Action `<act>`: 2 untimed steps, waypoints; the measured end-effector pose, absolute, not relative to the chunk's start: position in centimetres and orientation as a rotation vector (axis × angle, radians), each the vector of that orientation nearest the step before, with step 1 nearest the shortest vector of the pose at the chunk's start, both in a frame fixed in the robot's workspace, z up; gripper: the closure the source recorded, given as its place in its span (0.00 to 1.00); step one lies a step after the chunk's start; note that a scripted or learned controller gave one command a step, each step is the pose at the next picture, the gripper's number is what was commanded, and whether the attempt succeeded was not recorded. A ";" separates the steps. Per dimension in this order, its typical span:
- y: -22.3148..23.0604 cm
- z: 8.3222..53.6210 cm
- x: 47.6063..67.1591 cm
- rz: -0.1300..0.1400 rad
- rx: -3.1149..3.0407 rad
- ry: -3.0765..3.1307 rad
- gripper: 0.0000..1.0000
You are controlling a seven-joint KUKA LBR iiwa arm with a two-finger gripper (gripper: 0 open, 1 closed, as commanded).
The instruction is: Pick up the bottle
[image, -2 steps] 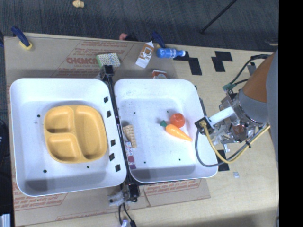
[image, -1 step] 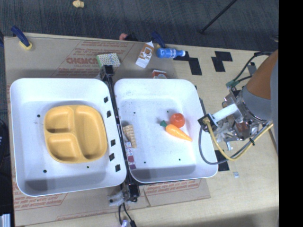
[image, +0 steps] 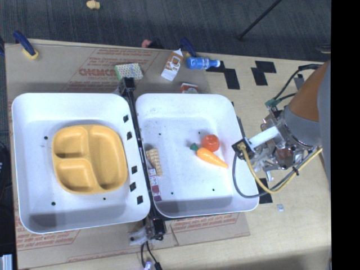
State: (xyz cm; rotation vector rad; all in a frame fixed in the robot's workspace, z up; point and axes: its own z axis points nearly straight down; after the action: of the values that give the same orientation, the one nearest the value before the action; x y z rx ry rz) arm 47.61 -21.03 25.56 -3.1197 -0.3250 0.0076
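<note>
- The bottle (image: pixel 202 63), blue with a pale cap end, lies on its side on the tabletop (image: pixel 281 235) beyond the far rim of the right bin (image: pixel 185 201), outside both bins; a small carton (image: pixel 172 65) lies just to its left
- The tool (image: pixel 269 163) sits at the right of the view, over the tabletop just beside the right bin's right rim, well apart from the bottle; cables loop around it; whether it stands apart or together cannot be told, and nothing is seen in its grip
- In the right bin lie a carrot (image: pixel 211 157) and a red tomato (image: pixel 210 142), touching each other; a waffle-like piece (image: pixel 153 160) lies near the bin's left wall
- The left bin (image: pixel 28 207) holds a yellow divided plate (image: pixel 90 157)
</note>
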 end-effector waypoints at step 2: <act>-21.1 28.3 47.6 0.003 -3.121 -0.325 1.00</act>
State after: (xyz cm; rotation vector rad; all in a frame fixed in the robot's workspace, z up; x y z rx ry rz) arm 47.64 -21.09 28.34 -3.1211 -0.3252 0.0032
